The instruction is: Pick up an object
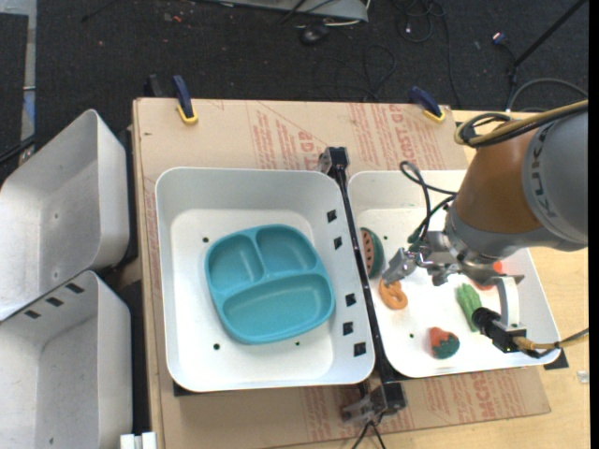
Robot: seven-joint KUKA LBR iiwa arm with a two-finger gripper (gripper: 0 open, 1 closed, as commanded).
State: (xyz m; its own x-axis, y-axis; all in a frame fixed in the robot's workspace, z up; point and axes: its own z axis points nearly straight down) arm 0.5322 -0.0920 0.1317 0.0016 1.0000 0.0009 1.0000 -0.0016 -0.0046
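My gripper hangs low over the left part of the right bin. Just below it lies an orange ring-shaped piece, close to the tip but not visibly held. To the gripper's left, a watermelon-slice toy rests against the bin's left wall. A green piece lies to its right, partly under the wrist. Near the bin's front sits a red and green toy. A small red thing peeks out beside the wrist.
The left bin holds a blue divided plate. A black divider runs between the two bins. The arm's grey and orange body covers the right bin's back right part.
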